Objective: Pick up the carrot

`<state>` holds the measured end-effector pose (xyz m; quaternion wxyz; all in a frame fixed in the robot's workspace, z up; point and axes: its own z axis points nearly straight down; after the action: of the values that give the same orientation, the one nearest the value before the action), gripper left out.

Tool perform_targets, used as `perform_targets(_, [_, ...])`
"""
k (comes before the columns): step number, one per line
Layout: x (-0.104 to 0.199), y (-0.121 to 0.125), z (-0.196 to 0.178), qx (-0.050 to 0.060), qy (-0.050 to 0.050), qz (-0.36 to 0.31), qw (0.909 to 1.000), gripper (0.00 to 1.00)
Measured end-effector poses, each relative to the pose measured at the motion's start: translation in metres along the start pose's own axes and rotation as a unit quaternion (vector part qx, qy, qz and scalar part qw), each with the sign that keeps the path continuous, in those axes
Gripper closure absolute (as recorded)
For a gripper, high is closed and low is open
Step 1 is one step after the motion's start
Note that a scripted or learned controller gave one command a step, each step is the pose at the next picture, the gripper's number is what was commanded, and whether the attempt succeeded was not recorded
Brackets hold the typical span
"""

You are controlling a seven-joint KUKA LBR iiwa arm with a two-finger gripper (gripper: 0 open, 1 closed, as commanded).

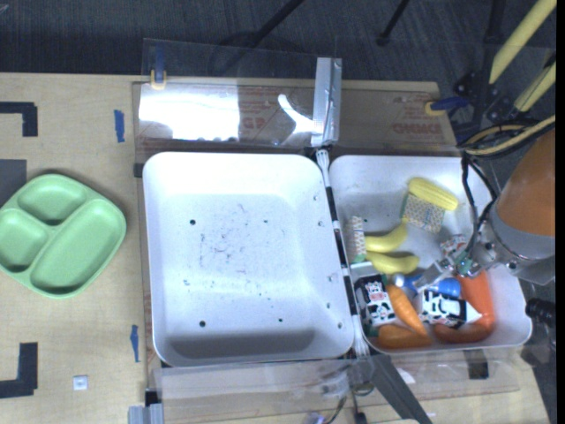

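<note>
The carrot (pixel 404 308) lies near the front of the right bin (pixel 385 177), beside a banana (pixel 389 239) and a black-and-white carton (pixel 443 306). The gripper (pixel 457 256) hangs above the clutter; its finger state cannot be determined.

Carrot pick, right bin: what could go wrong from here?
1. Clutter: the orange tapered carrot lies wedged between a black-and-white printed carton and a blue-and-white packet, so the two-finger gripper may catch a neighbour instead.
2. Lookalikes: other orange pieces lie along the white right bin's front wall, so a wrong target seems possible.
3. The yellow bananas sit just behind and could get knocked.
</note>
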<state>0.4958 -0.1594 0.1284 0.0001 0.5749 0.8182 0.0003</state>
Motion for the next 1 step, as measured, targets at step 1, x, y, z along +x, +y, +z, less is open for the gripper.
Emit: perform_targets(1, [0.051, 0.001, -0.0108, 0.001, 0.001, -0.079, 0.9969, 0.0])
